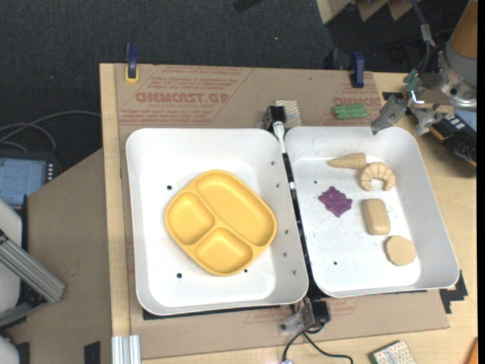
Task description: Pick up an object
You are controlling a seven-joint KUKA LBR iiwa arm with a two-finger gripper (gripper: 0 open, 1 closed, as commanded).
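Note:
The right bin (432,203) holds several small toy foods: a cream cone (346,160), a tan croissant (377,176), a purple grape cluster (334,201), a beige loaf-shaped block (375,216) and a round tan piece (399,249). My gripper (395,112) hangs at the bin's far right corner, above the rim and up and to the right of the cone and croissant. Nothing shows in its grasp. The grey arm with its orange band reaches in from the top right.
The left bin (144,203) carries a yellow divided plate (220,221). A green object (350,112) lies on the cardboard behind the right bin, just left of the gripper. A small patterned item (286,112) sits at the bins' far junction. Clamps stand at the back edge.

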